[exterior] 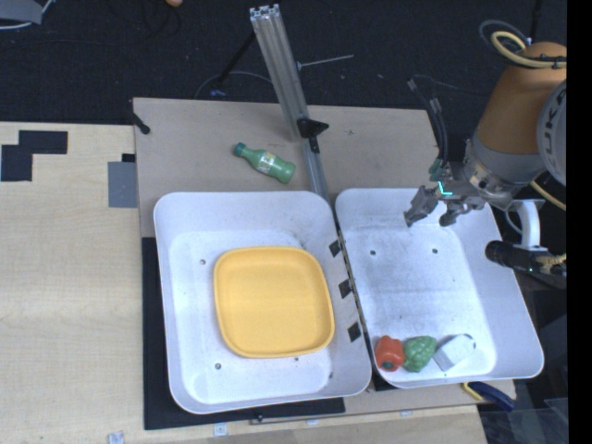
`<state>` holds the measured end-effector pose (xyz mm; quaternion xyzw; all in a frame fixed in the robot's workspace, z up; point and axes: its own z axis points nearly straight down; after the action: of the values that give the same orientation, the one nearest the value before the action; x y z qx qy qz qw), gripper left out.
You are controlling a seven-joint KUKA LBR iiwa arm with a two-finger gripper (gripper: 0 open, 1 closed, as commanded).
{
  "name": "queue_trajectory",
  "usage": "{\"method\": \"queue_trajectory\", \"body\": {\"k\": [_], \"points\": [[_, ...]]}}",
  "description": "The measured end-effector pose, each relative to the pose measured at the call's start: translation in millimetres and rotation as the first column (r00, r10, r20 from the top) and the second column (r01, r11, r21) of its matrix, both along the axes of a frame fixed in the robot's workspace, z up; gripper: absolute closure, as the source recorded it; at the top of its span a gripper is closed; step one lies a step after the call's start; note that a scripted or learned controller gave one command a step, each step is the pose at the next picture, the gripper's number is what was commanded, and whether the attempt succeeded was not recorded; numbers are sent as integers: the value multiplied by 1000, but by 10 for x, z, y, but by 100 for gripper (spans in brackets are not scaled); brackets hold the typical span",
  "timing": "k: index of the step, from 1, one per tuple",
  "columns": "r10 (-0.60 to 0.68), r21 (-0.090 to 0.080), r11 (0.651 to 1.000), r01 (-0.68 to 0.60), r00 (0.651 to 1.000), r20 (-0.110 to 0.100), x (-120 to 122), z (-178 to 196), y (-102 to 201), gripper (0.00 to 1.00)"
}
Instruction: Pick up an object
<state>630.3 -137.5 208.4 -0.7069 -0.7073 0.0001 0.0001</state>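
Gripper hangs over the right bin, fingers spread and empty. The toys crowd the near wall; a descent there risks striking it.

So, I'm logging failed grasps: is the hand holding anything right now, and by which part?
Nothing is held. The hand hangs open over the far end of the right bin, with nothing between its fingers; the small objects lie at the bin's near edge.
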Motion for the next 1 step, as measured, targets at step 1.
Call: {"method": "queue_trajectory", "body": {"k": [1], "points": [[0, 0, 1000, 0, 1000, 0, 0, 0, 0, 0]]}}
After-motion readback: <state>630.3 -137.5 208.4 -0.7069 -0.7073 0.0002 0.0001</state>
